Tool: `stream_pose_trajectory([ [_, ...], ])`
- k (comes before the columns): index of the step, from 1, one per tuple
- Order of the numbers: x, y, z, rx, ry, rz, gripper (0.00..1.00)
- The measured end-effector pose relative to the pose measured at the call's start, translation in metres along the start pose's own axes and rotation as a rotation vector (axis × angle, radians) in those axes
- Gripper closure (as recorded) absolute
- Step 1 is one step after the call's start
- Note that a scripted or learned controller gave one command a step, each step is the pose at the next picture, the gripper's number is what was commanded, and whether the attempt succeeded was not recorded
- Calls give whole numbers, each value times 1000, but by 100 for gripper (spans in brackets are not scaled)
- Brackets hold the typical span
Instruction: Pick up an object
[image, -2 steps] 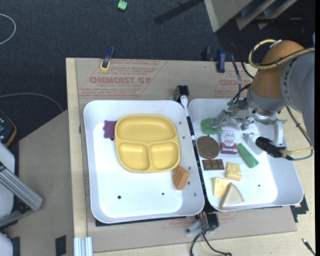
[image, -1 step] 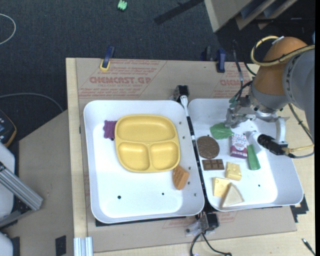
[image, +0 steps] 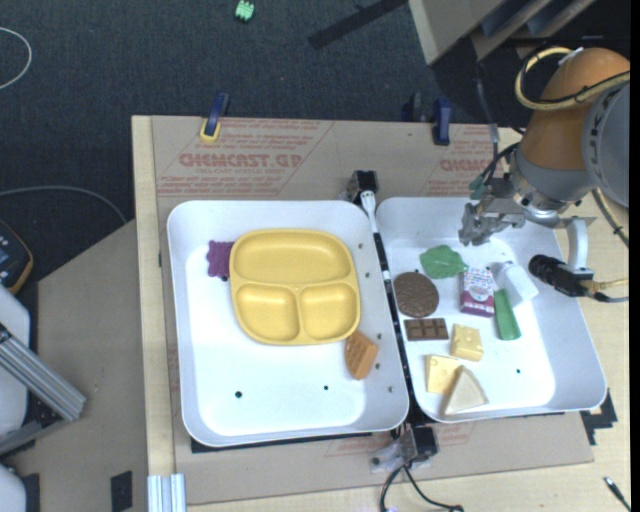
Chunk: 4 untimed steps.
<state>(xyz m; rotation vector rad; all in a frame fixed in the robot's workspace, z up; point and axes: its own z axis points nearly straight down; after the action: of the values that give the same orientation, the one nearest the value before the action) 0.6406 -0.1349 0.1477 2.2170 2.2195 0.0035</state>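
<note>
My gripper (image: 478, 228) hangs over the back of the right bin (image: 575, 345), just above and right of a green leaf-shaped piece (image: 441, 262). Nothing shows between its fingers. Below it lie a maroon packet (image: 478, 291), a green marker with a white cap (image: 505, 304), a round brown cookie (image: 415, 294), a chocolate bar piece (image: 427, 329), a small holed cheese cube (image: 466, 342) and a pale cheese wedge (image: 450, 382).
The left bin (image: 200, 380) holds a yellow divided plate (image: 295, 284), a purple piece (image: 219, 259) at the plate's left edge and a brown cracker (image: 361, 354) near the bin's right wall. A black divider strip (image: 383, 270) runs between the bins.
</note>
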Motion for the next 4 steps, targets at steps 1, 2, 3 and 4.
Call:
stream_pose_trajectory([
  [1, -6, 2, -64, -5, -1, 1, 100],
  [2, -7, 3, -79, -1, 0, 0, 100],
  [3, 43, -26, -88, 8, 4, -3, 100],
  [4, 86, -61, -87, 9, 4, -2, 100],
])
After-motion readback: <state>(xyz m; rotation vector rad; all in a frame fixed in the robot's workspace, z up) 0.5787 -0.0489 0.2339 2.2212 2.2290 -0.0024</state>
